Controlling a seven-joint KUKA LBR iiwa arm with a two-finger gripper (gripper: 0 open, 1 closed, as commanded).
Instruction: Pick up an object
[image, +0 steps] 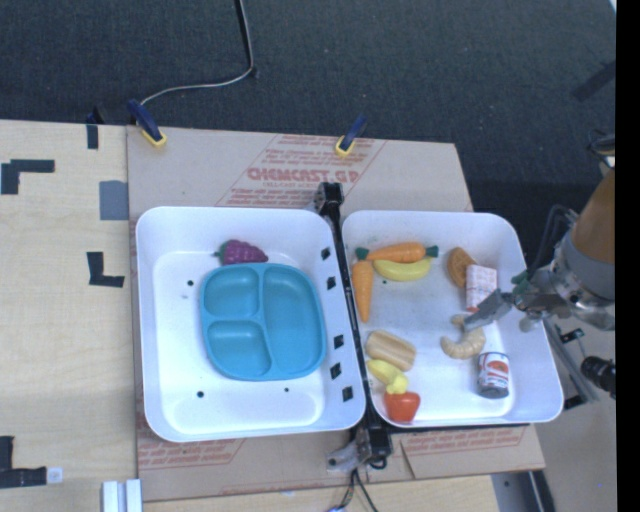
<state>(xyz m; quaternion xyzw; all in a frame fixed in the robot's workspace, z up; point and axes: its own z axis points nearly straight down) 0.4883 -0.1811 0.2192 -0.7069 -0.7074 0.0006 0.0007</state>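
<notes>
The right bin (525, 395) holds several toy foods: an orange carrot (400, 251) above a yellow banana (402, 269), a second carrot (362, 288), a brown bun (459, 265), a white and pink packet (481, 280), a tan croissant (462, 345), a red and white can (492, 374), a hot dog bun (390, 349), a yellow piece (385, 373) and a red tomato (402, 405). My gripper (500, 305) hangs over the right side of this bin, just above the croissant and below the packet. Nothing is visibly held.
In the left bin (160, 400) lie a blue divided plate (264, 322) and purple grapes (241, 252). A black clamp strip (338, 300) joins the two bins. Cardboard (280, 170) lies under them, with yellow clips (148, 127) at its back edge.
</notes>
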